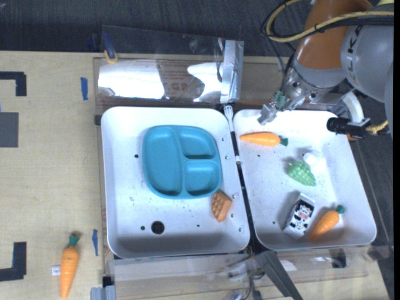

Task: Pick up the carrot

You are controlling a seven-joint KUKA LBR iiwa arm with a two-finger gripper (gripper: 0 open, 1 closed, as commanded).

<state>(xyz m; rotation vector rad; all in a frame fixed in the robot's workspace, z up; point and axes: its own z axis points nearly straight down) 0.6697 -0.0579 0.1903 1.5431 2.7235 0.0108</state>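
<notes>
An orange carrot [259, 139] with a green stub lies on its side near the back left of the right bin [356, 167]. A second carrot [325, 222] rests at the bin's front right corner, and a third carrot [69, 264] lies on the bench outside the bins at the front left. My gripper [273, 109] hangs over the back edge of the right bin, just behind and a little right of the first carrot, with nothing seen between its fingers.
The left bin [119, 167] holds a blue divided plate [182, 160] and a brown waffle-like piece [220, 205]. In the right bin are a green leafy toy [301, 172] and a small black-and-white carton [300, 215]. A clear panel [162, 74] stands behind the bins.
</notes>
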